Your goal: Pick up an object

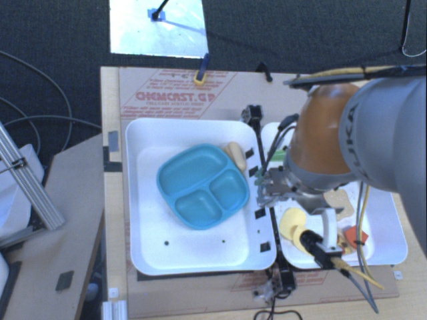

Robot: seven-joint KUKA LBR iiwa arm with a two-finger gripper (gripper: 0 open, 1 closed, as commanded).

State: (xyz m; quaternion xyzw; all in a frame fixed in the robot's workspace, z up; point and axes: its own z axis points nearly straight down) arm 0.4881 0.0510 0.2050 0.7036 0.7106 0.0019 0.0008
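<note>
A blue three-compartment plate (202, 185) lies in the left bin (150, 245). A small tan rounded piece (235, 155) rests against the plate's upper right rim. In the right bin (390, 245) I see a yellow rounded object (291, 223), a small orange piece (353, 235) and a flat beige thing (341, 201). My gripper (270, 193) hangs low over the divide between the two bins, just above the yellow object and right of the plate. The arm's grey and orange body hides most of the right bin.
The bins sit on a cardboard sheet (175, 93) with red print. A shiny square panel (157, 17) lies beyond it. Black clips (253, 114) mark the seam between the bins. A metal frame (27, 185) stands at the left.
</note>
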